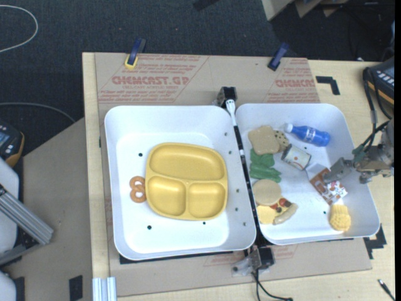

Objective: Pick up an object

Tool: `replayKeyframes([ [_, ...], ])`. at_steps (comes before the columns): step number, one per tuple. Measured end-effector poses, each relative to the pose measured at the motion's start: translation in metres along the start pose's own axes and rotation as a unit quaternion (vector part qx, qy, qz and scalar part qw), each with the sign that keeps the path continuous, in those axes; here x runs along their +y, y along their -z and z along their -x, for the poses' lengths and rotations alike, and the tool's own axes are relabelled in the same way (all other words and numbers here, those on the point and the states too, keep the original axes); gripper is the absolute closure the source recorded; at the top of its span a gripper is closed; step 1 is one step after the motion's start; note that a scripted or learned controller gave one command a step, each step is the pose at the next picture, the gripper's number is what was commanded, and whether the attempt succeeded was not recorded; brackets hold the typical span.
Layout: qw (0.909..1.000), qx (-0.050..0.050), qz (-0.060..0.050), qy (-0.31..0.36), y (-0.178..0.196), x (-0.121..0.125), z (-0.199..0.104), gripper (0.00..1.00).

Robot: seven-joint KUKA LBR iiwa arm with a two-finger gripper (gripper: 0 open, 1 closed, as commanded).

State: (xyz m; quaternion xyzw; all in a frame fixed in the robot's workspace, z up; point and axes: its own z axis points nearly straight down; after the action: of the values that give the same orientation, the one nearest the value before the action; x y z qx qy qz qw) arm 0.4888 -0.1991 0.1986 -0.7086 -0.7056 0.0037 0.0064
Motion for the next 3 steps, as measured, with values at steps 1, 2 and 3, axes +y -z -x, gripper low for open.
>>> replayKeyframes([
  [1, 1.0000, -0.002, 0.007, 0.002, 0.007, 0.003, -0.001, 0.00],
  [2, 1.0000, 0.000, 0.004, 0.002, -0.055, 0.001, -0.002, 0.00],
  [3, 0.9999, -0.007, 0.014, 0.000, -0.099, 0.005, 0.002, 0.00],
])
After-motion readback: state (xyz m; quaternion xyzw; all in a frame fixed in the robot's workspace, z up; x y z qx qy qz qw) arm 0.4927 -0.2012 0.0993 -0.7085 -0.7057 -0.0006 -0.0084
